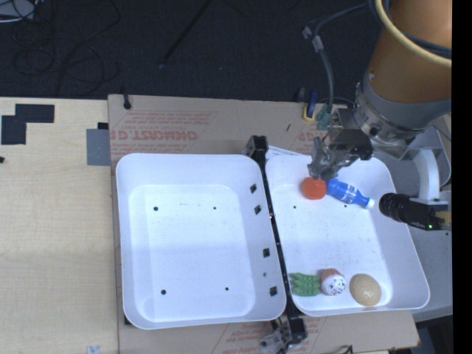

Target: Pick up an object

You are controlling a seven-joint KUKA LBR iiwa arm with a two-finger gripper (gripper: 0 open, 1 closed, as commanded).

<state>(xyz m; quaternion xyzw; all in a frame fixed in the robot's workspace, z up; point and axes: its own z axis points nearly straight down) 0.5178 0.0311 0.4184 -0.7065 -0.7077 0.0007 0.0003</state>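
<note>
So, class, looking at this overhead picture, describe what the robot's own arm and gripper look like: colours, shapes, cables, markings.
The arm is a thick rounded cylinder with a wide orange band above a grey wrist section. Below it sits a small dark metal two-finger gripper, boxy at the top and narrowing downward. A thin grey cable loops up from the gripper's mount toward the arm. No lettering or markings can be made out.

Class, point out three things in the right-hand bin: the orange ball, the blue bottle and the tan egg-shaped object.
orange ball [313,189], camera view, middle of its visible face.
blue bottle [347,192], camera view, middle of its blue body.
tan egg-shaped object [364,289], camera view, centre of its top surface.
</note>
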